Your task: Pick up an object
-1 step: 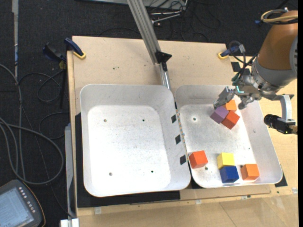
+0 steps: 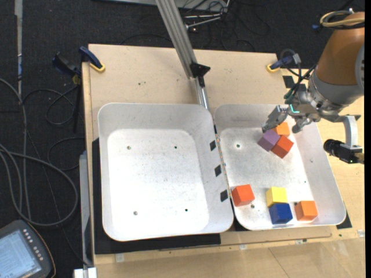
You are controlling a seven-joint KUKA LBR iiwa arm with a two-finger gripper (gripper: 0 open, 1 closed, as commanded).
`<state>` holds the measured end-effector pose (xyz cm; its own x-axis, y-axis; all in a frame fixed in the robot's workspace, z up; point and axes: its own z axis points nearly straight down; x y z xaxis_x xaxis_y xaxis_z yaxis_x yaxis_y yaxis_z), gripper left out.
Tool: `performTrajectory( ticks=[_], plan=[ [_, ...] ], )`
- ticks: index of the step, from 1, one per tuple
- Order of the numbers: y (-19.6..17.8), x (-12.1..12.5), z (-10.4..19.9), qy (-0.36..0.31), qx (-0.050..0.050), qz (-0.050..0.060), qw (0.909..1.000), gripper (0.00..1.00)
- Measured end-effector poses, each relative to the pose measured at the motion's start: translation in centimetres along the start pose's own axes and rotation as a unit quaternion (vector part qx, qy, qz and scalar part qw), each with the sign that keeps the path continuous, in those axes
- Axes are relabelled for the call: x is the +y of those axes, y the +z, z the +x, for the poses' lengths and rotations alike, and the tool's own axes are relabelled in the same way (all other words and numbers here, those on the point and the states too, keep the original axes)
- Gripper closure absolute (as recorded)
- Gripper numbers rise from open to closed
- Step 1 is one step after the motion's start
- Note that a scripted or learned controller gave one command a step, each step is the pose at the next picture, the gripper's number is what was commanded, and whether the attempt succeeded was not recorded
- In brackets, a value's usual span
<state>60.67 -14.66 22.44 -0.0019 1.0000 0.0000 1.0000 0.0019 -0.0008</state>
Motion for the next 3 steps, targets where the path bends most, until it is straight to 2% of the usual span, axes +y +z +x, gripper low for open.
performTrajectory(
  ticks=[2, 3],
  plan=[
    [12.3, -0.9, 0.7, 0.001, 0.000, 0.003, 1.0000, 0.00],
    [13.0, -0.9, 0.7, 0.001, 0.000, 0.001, 1.0000, 0.00]
  ],
)
